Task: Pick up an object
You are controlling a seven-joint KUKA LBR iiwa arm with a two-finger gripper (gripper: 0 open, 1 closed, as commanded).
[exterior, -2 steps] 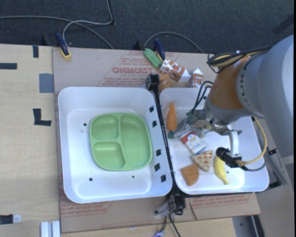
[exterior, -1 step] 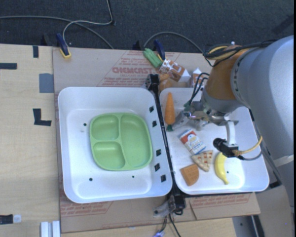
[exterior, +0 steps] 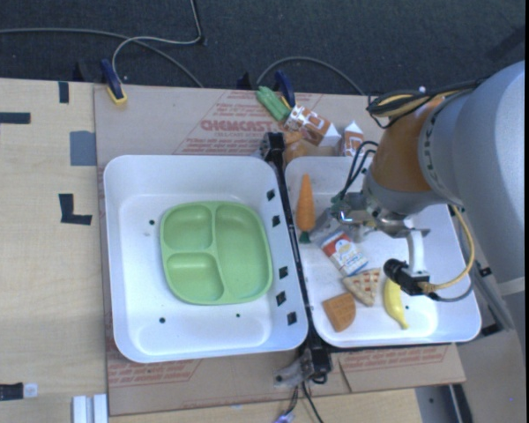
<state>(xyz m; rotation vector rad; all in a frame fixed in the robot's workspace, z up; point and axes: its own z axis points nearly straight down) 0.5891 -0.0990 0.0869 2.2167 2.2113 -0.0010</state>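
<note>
arm (exterior: 476, 148) cut off at right edge, tool (exterior: 339, 223) fingers indistinct

Two bins side by side

Divided plate (exterior: 217, 252) in left bin (exterior: 123, 192); right bin (exterior: 458, 324) holds carrot (exterior: 306, 203), carton (exterior: 345, 256), banana (exterior: 395, 302).

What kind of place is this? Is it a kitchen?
Probably a robot lab, not a kitchen. A robot arm reaches over two white bins on a bench, with toy food like a banana and carrot, plus loose cables.
</note>
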